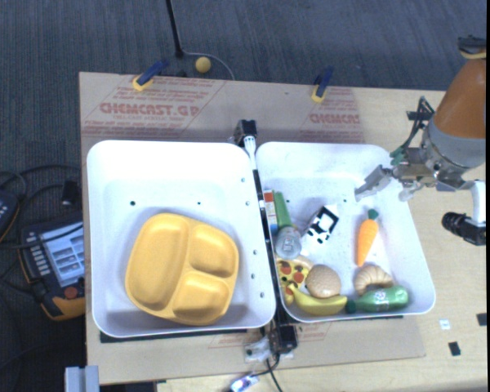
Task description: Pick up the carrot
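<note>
Carrot (366,240) is being observed lying in the right-hand bin (343,155), near its right wall, green tip pointing up-view, orange body running down toward a croissant (372,278) just below it. A black-and-white block (320,223) is sitting to its left, apart from it. The gripper (385,178) is being held above the bin's upper right area, up-view of the carrot and not touching it; nothing is being held between the fingers, and whether they are set wide or narrow cannot be told. The step in hand is being judged as the approach, before any grasp. The next move is being judged to need a shift down-view over the carrot's middle, jaws set across its narrow width, then a straight descent clear of the croissant and the bin wall.
</note>
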`<control>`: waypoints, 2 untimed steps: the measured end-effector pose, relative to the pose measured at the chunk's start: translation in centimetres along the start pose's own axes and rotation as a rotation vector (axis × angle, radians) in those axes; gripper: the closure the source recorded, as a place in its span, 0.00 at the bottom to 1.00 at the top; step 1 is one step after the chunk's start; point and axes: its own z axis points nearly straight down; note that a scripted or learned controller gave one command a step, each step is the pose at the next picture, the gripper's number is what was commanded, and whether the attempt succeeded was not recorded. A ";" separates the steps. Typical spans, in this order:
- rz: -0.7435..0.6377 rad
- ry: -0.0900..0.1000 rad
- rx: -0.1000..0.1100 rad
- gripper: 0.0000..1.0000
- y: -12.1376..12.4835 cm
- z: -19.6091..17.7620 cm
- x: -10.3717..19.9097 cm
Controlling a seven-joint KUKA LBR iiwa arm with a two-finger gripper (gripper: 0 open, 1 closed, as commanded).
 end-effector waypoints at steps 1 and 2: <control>0.006 0.016 -0.006 0.00 -3.4 9.3 -0.4; 0.007 0.007 -0.003 1.00 -3.6 8.6 -0.7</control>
